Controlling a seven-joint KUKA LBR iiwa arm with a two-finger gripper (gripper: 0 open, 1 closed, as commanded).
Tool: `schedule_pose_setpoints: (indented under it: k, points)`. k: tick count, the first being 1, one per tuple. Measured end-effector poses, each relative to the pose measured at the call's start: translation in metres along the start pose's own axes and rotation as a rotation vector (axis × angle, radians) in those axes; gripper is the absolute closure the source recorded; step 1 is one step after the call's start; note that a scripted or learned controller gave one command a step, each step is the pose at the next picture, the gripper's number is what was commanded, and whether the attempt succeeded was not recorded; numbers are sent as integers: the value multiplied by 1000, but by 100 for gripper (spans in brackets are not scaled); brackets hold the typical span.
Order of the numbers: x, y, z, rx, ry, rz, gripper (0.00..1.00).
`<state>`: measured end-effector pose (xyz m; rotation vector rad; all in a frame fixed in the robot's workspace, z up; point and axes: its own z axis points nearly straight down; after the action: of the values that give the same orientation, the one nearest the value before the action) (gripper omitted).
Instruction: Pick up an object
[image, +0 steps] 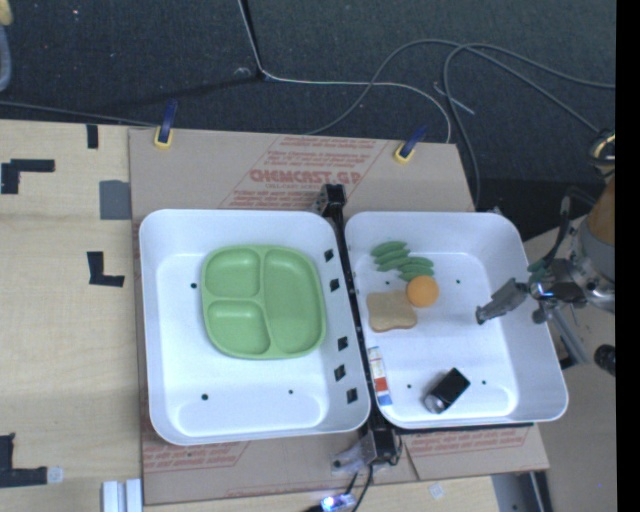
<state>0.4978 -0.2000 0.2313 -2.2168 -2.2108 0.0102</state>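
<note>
The right bin holds an orange ball, green pea pods, a tan bread-shaped piece, a black block near the front, and a small red, white and blue tube against the left wall. My gripper hangs over the bin's right side, well to the right of the ball. Its fingers stand apart, with one grey finger pointing left, and nothing sits between them.
A green divided plate lies in the left bin. A black divider with clips runs between the bins. Cables trail across the dark floor behind the bench. The arm's body stands beside the right bin's right rim.
</note>
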Motion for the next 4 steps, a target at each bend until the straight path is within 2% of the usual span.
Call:
schedule_pose_setpoints:
  k: [1, 2, 3, 4]
  points:
    - [0, 3, -6, -11, -3, -4, 0]
    - [-5, 2, 40, -7, -3, -2, 0]
    - [-4, -3, 103, -5, -1, -2, 0]
    - [-4, -3, 148, -12, -5, -3, 0]
